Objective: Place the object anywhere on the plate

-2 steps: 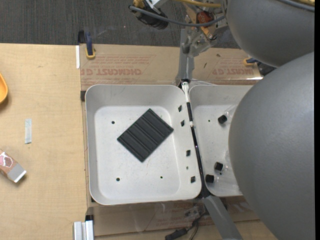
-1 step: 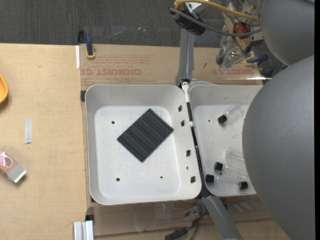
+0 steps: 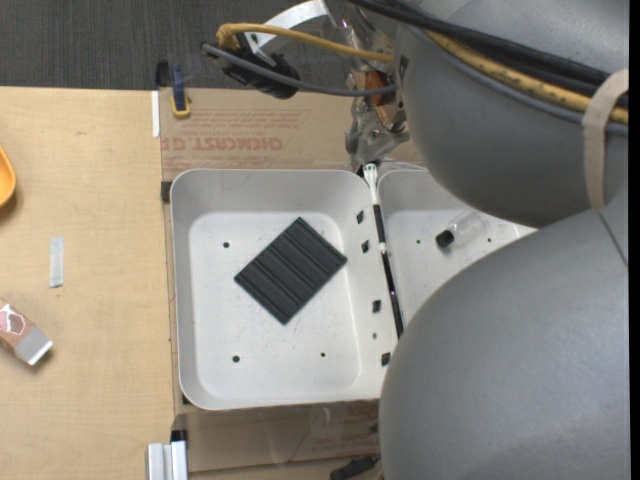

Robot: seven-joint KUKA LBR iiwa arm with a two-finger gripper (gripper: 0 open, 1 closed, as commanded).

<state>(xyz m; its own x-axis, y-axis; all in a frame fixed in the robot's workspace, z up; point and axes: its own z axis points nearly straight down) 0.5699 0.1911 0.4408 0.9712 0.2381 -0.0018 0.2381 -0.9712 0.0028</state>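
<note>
A dark ribbed square plate (image 3: 291,269) lies turned like a diamond in the middle of the left white bin (image 3: 190,268). A small dark and grey object (image 3: 447,235) rests in the right bin (image 3: 415,208), near its far left part. The big grey arm (image 3: 510,268) covers most of that bin. My gripper (image 3: 372,133) hangs over the far end of the wall between the two bins, above and left of the small object. It is seen from behind amid cables, and nothing shows in its grasp.
Black and yellow cables (image 3: 280,53) loop out to the left behind the bins. Cardboard (image 3: 240,133) lies beyond the left bin. On the wooden bench at left sit an orange item (image 3: 5,180), a small grey strip (image 3: 56,263) and a red-and-white piece (image 3: 22,333).
</note>
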